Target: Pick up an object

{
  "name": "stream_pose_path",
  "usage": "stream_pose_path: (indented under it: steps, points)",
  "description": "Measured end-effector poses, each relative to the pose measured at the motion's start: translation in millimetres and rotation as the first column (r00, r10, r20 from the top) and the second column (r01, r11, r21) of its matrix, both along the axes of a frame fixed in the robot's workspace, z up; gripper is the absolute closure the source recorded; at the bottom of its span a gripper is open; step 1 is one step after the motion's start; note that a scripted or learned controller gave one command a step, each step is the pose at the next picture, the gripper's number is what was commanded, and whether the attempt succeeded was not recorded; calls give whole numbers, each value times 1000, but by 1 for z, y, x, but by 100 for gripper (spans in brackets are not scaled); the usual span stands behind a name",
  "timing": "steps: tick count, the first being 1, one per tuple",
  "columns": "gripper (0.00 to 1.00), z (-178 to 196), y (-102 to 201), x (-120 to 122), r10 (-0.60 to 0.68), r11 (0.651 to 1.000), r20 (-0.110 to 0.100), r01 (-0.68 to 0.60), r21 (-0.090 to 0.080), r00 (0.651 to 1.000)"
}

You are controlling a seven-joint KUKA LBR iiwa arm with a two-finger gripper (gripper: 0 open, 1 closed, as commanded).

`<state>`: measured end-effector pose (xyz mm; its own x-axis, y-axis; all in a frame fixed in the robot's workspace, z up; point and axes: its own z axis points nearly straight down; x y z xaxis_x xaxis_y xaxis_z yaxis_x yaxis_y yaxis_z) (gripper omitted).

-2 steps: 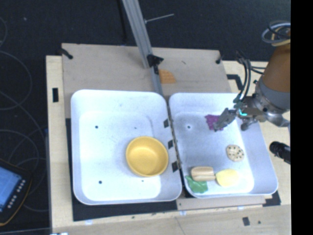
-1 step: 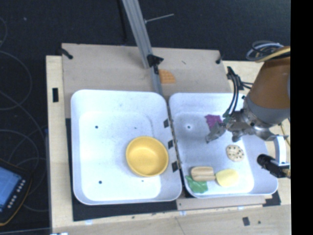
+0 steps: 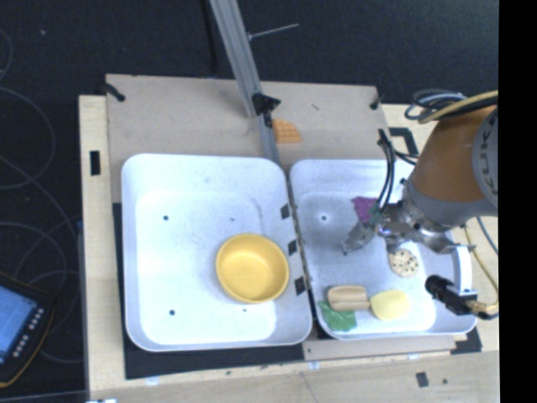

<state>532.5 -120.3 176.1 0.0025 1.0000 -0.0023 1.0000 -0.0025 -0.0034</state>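
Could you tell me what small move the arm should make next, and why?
Probably lower the gripper onto the purple object right beside it in the right bin, since nothing is seen between its fingers and the other items lie farther away.

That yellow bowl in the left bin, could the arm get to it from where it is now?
Probably yes. The yellow bowl sits alone and uncovered in the left bin; the gripper is over the right bin.

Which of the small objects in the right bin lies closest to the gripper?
The purple object, beside the gripper in the right bin. The spotted disc, tan block and yellow lump lie nearer the front.
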Motion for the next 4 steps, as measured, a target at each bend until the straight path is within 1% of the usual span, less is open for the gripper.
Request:
stream_pose_path:
  steps: [1,2,3,4]
  points:
    - [0,-62,-6,-5,1,1000,-3,-1,1,1000]
    - [100,-47,-5,-2,-4,1000,8,4,4,1000]
    - [100,16,-7,-4,6,1000,12,-6,1,1000]
    - [100,70,-18,-5,6,1000,12,-6,0,1000]
